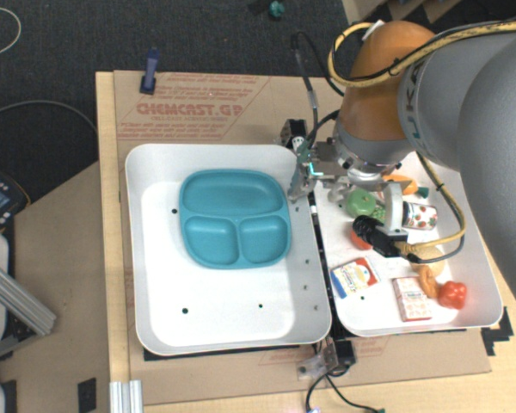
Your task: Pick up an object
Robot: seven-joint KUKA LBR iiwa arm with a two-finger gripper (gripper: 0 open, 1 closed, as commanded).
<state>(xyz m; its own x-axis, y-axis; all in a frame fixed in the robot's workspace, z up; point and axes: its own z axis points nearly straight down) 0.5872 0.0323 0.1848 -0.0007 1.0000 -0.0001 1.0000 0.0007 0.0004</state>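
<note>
**Pincer low over the right bin, above a green toy**

We see the grey arm coming in from the upper right of the frame, its orange band turned toward us. The pincer hangs over the upper part of the right bin, close to the wall it shares with the left bin. The wrist hides it from above, so we cannot tell how far it is open or whether it has hold of anything.

A round green toy lies directly under the pincer, just toward the lower edge of the frame; we cannot tell whether the two touch. Beside it to the right sit an orange piece and a white box with red marks. Lower in the same bin we find a white and yellow packet, a reddish packet, a yellow-orange piece and a red tomato-like toy, the last two touching.

In the left bin a teal divided plate lies flat in the upper half. Both bins rest on the desk, topped with printed cardboard.
</note>
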